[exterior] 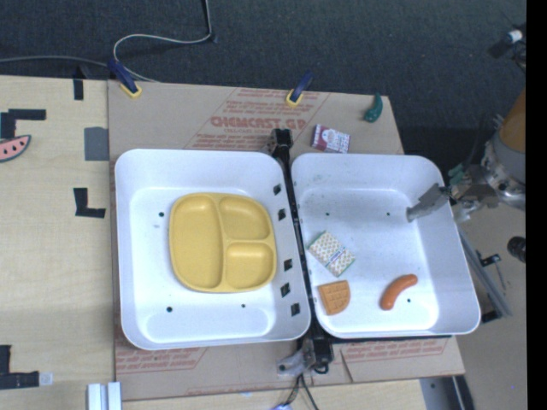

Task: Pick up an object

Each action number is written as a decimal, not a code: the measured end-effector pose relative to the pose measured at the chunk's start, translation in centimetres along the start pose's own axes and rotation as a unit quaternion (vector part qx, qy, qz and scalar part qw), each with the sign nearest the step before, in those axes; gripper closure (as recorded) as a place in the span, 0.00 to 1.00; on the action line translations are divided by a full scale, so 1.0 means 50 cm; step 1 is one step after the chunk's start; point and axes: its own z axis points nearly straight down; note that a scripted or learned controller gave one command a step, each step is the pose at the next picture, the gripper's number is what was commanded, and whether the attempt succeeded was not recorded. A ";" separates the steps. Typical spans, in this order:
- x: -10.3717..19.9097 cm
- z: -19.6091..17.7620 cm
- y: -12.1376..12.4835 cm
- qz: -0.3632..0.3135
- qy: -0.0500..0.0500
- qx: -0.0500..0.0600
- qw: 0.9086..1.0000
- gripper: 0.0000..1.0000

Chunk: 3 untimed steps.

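Note:
The right bin (pixel 444 229) holds three small things. A checkered white packet (pixel 332 253) lies left of its middle. An orange waffle-like square (pixel 334 297) sits near the front left corner, and an orange sausage (pixel 398 291) lies to the right of it. My gripper (pixel 426 203) hangs over the bin's right rim, well above and to the right of the sausage, and nothing shows in it. The grey arm (pixel 500 182) reaches in from the right edge.
A yellow divided plate (pixel 224 242) lies in the left bin (pixel 137 229). On the cardboard behind the bins are a small red-and-white packet (pixel 330 138), a green object (pixel 373 108) and two yellow clamps (pixel 299 95). A cable (pixel 162 37) loops at the back.

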 end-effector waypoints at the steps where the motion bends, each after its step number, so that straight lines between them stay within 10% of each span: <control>1: 0.164 0.272 0.019 -0.001 0.001 0.000 1.000 0.00; 2: 0.214 0.309 0.146 -0.001 0.000 -0.003 1.000 0.00; 3: 0.219 0.308 0.062 0.000 -0.001 -0.003 1.000 0.00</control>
